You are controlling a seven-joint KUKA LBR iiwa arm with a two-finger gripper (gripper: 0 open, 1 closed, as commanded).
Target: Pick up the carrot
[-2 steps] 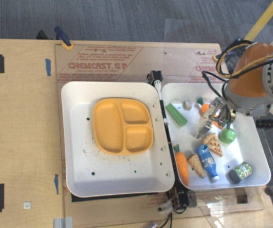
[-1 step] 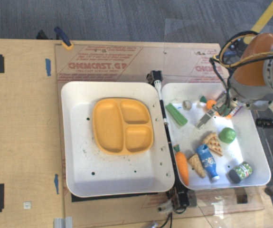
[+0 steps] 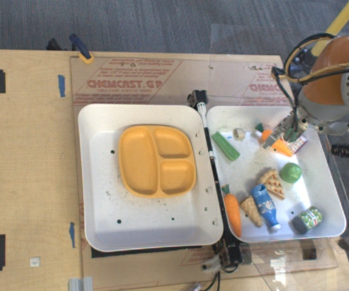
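Observation:
The carrot [image 3: 232, 215], orange with a small green top, lies lengthwise against the left wall of the right bin [image 3: 331, 162], near its front corner. My gripper [image 3: 287, 133] hangs over the back of the same bin, far from the carrot, up and to the right of it. Right below the gripper lies a small orange piece [image 3: 281, 145]; whether the gripper touches it is unclear.
Beside the carrot are a bread piece [image 3: 250, 211], a blue bottle [image 3: 265, 207], a waffle-like slice [image 3: 273, 184], a green apple [image 3: 291, 173] and a dark can [image 3: 308, 219]. A green stick [image 3: 226, 145] lies farther back. The left bin [image 3: 95, 180] holds a yellow divided plate [image 3: 157, 160].

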